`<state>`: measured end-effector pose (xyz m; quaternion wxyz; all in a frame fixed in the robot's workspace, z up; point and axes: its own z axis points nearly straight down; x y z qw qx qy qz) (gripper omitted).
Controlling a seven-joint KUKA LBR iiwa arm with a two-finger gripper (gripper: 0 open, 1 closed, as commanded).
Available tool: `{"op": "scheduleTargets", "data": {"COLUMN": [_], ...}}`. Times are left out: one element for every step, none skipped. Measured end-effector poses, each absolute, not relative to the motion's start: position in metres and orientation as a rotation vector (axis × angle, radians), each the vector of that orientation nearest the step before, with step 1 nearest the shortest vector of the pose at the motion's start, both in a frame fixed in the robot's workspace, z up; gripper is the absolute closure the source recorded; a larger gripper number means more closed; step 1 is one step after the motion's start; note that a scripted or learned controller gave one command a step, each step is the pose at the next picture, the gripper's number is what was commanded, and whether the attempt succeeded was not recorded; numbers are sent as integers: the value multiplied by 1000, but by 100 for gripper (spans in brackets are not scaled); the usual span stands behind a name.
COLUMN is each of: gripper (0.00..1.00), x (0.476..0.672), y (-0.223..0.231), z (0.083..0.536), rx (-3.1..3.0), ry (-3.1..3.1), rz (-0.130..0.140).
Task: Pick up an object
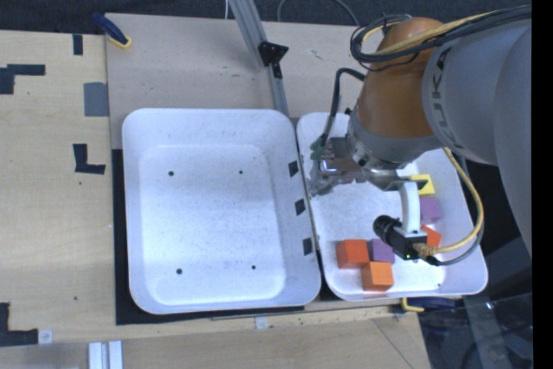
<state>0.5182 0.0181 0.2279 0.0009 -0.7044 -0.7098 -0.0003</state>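
The arm (449, 73) reaches in over the right bin (462, 276), its orange band above that bin's far edge. The gripper (328, 173) hangs low over the bin's left edge, near the wall shared with the left bin (207, 212); how its jaws stand I cannot tell. Near the right bin's front edge lie two orange blocks (352, 253) with a purple block (381, 249) touching them. Another purple block (429, 209) and a yellow piece (422, 183) lie toward its right edge.
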Motion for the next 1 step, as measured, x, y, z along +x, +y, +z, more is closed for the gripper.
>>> {"op": "scheduleTargets", "data": {"gripper": [100], "x": [513], "y": [65], "z": [220], "rx": [-2212], "ry": [-2226], "rz": [3]}}
